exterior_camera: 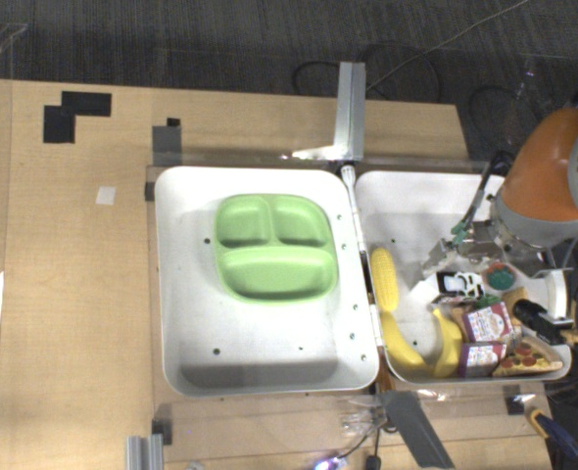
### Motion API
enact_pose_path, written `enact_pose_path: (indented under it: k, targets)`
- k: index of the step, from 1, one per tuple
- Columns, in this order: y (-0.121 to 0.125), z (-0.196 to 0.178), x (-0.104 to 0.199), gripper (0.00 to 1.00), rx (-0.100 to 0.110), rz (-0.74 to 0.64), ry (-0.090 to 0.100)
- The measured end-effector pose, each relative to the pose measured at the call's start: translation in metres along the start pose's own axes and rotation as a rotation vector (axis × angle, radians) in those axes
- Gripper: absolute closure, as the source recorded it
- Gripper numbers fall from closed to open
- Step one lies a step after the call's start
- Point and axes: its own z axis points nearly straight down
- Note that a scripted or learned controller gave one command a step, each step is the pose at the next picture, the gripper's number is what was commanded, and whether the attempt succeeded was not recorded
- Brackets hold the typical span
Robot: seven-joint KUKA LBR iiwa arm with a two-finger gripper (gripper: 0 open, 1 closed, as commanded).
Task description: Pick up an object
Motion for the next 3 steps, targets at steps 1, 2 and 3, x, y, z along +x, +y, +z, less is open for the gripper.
enact_pose_path:
  k: [1,2,3]
  targets:
    - [0.019,0.034,0.009,0.00,-0.007,0.058,-0.002]
    - [-0.020,0.033,-0.022,0.00,-0.010,-0.073,-0.002]
    - [-0.057,0.032,-0.020,0.00,-0.016,-0.133,-0.005]
